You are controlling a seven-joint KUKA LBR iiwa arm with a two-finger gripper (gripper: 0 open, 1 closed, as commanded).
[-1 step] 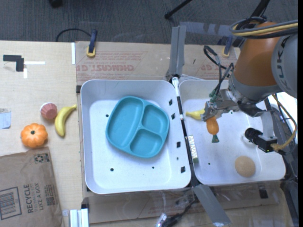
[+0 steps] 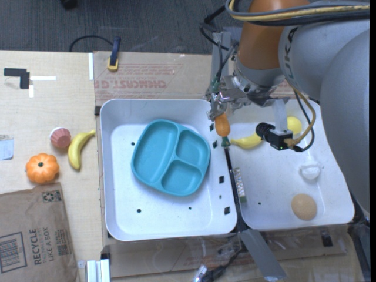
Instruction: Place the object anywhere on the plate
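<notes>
pumpkin [image 2: 42, 168]: far to the pincer's left, out on the wooden bench [image 2: 35, 116], you see a small orange ribbed ball with a short stem, smooth like a toy.
pink cupcake [image 2: 60, 138]: just above the pumpkin, a small round ridged piece, too small for you to read more.
left banana [image 2: 78, 148]: a curved, glossy yellow shape touching the cupcake's right side.
cardboard [image 2: 32, 234]: a flat brown sheet printed "recycle", cut off by the lower left edge.
left bin [image 2: 111, 175]: a shallow white plastic tray with rounded corners, left of the pincer and below it.
plate [image 2: 170, 157]: a smooth teal, rounded-square plate with three sections, lying in the left bin, down and to the left of the pincer, near it but apart.
gripper [image 2: 221, 114]: metal fingers hang over the seam between the two bins, and you can see them closed on a small orange object; the wrist above hides their upper part.
orange object [image 2: 222, 126]: small, oval and shiny, held at the fingertips, just right of the plate's upper right corner and not over it.
right banana [image 2: 247, 141]: yellow and curved, in the right bin [image 2: 329, 157], just right of the pincer and below it.
black part [image 2: 276, 136]: a dark block on a cable, right of the pincer; what it is stays unclear.
white lump [image 2: 309, 171]: pale against the white bin, its shape hard to make out.
egg [image 2: 304, 207]: a smooth tan oval, well below and right of the pincer.
arm [image 2: 329, 51]: grey casing and an orange dome cover the right bin's upper part.
</notes>
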